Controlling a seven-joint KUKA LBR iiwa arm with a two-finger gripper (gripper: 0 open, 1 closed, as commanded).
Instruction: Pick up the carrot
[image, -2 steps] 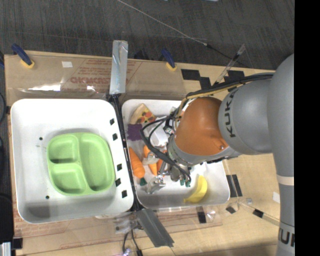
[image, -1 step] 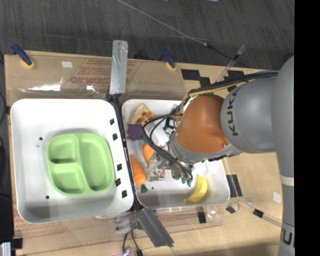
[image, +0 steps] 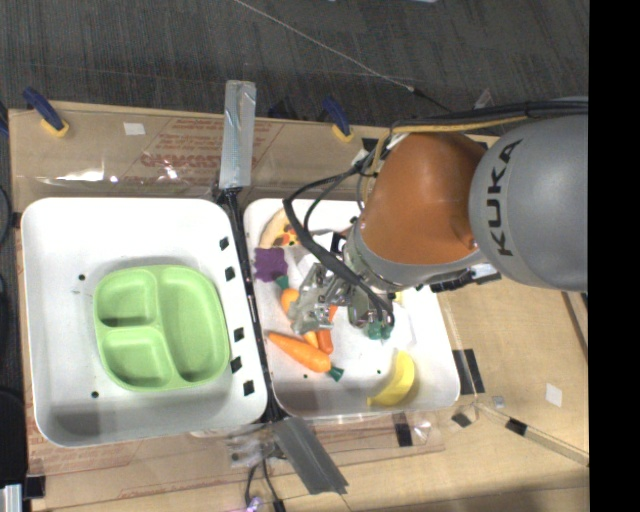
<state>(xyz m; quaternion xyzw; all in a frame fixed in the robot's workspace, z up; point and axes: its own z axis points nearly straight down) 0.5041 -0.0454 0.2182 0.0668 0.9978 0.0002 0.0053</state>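
Gripper (image: 318, 308) down low in the right bin (image: 432, 330), over the toy pile near the bin's middle; cannot tell its state, too cluttered with metal and cable to read. Carrot (image: 298, 351) lying flat on the bin floor, orange body running from upper left to lower right, green stem end toward the banana (image: 397, 381). Sits just below and slightly left of the gripper, close, possibly touching at the upper edge but not resolvable. Nothing visibly clamped, so counting the pick as not done. Judged stage: descent or approach onto the carrot, grasp and lift both outstanding. Other orange bits right under the gripper, one small piece (image: 289, 297) at its left and another (image: 325, 340) near its tip, easy to confuse with the target; purple piece (image: 269, 263) further up by the bin's left wall. Left bin (image: 50, 300) with the green divided tray (image: 160, 326), well apart from the action. Likely needs a small shift toward the near edge of the bin to centre over the carrot body, then close and lift
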